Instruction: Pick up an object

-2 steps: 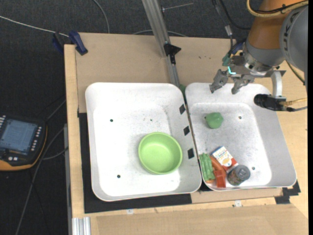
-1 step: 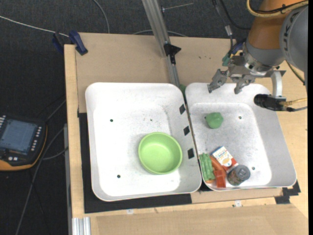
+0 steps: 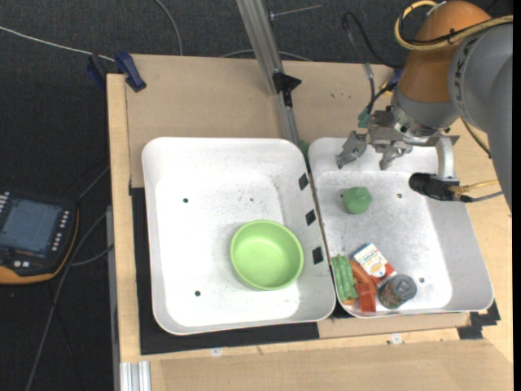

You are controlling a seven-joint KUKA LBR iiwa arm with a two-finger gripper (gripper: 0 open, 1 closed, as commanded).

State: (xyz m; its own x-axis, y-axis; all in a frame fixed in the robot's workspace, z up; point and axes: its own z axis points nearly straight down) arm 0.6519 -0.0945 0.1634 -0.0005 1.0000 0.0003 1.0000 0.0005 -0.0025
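Jaws spread wide, with nothing between them. Gripper (image 3: pixel 370 151) poised over the far end of the right bin (image 3: pixel 460 243), fingers (image 3: pixel 352 148) pointing down and left, apart from everything below. Just beneath and toward the camera, a small green lump (image 3: pixel 356 199), alone on the bin floor. Farther toward the near rim, a tight cluster: a white-and-orange carton (image 3: pixel 370 259), a red-orange piece (image 3: pixel 363 292) and a green stick (image 3: pixel 343 277) lying alongside it, and a round dark can (image 3: pixel 397 290) touching that group. Behind the gripper, the grey arm (image 3: pixel 488 63) with its orange band (image 3: pixel 431 51), reaching in from the right. In the left bin (image 3: pixel 171 177), a light green bowl (image 3: pixel 266 255), upright, near the dividing wall. Off the bench to the left, a handheld pendant (image 3: pixel 32 235) on the dark floor.
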